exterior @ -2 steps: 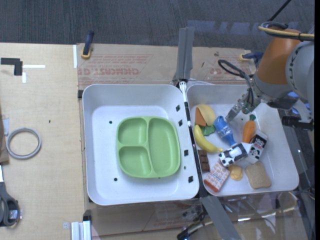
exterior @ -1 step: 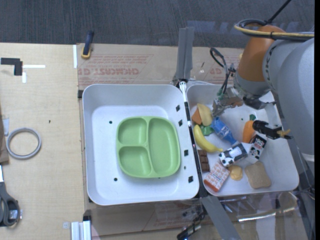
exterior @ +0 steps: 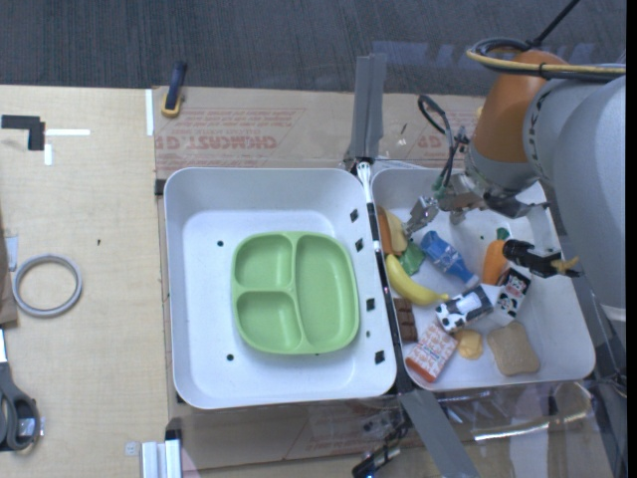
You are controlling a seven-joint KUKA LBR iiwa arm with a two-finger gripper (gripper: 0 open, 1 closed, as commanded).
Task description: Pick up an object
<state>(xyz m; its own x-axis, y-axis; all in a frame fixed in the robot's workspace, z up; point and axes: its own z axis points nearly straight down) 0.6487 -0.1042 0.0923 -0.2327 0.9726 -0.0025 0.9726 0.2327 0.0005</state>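
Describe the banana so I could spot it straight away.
Look in the right bin, the one crowded with toys. Along its left wall lies the banana, a long curved yellow piece, beside a crumpled blue wrapper; nothing else there is so long.

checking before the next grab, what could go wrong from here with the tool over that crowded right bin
The tool hangs above tightly packed items. Coming down near the blue packet, it may nudge the banana or green item instead. The banana lies against the right bin wall beside the divider, so a finger could catch that rim.
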